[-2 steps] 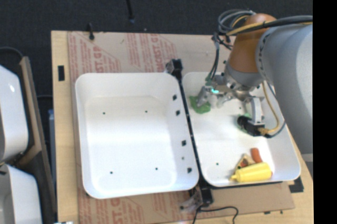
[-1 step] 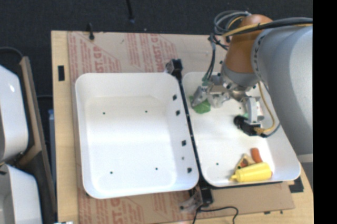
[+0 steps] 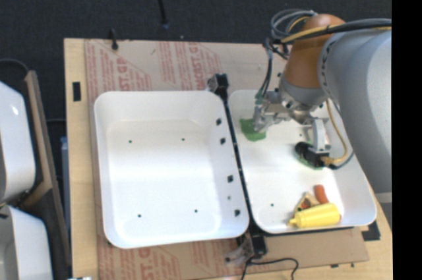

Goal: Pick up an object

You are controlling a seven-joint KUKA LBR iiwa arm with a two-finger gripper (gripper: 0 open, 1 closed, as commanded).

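We see open floor across the left bin [image 3: 165, 167]. In the right bin [image 3: 277, 173], the arm [image 3: 349, 74] crowds the far end over a green object [image 3: 252, 129]; yellow bottle [image 3: 318, 215] and small orange piece [image 3: 320, 192] block the near corner.

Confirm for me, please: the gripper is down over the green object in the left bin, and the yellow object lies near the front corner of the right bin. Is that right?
Not quite. The camera view shows the gripper down over the green object in the right bin, not the left one. The yellow object does lie near that bin's front corner.
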